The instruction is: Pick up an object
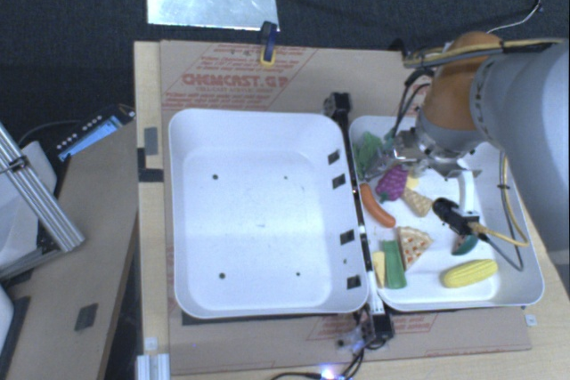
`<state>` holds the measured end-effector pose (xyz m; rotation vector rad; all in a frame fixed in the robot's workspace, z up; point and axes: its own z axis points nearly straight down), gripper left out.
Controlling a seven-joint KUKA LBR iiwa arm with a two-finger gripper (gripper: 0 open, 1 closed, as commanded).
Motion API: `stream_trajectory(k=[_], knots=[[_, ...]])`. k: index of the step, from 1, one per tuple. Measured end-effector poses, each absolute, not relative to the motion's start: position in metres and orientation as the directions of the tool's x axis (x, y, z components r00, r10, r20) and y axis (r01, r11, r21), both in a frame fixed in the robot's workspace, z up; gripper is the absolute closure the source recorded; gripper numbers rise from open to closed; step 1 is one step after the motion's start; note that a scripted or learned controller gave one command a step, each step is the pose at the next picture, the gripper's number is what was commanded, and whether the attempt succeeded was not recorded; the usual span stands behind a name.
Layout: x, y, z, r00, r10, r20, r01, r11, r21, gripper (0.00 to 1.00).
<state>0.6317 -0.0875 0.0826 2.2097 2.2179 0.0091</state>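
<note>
Hot dog (378, 204) lying diagonally

You see the arm (499, 93) reaching into the right bin (525, 285), over purple grapes (392, 183), sausage (378, 205) and corn (469, 273).

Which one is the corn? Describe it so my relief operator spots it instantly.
Look in the right bin, the one the arm reaches over. Go to its near right corner: the corn lies there, apart from the other toys. It is the only all-yellow, stubby cob; the pizza slice to its left is a flat orange wedge.
</note>
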Motion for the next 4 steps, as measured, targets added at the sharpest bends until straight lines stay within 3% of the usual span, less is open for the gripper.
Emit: stream_trajectory(k=[1,2,3,4], knots=[[0.545,-0.1,0.084,0.002,1.0,0.001,1.0,-0.002,-0.006,0.0],[0.549,-0.099,0.095,-0.002,1.0,0.0,1.0,0.002,0.002,1.0],[0.579,-0.082,0.084,-0.005,1.0,0.0,1.0,0.005,0.003,1.0],[0.664,-0.091,0.087,-0.006,1.0,-0.002,1.0,0.006,0.011,1.0]])
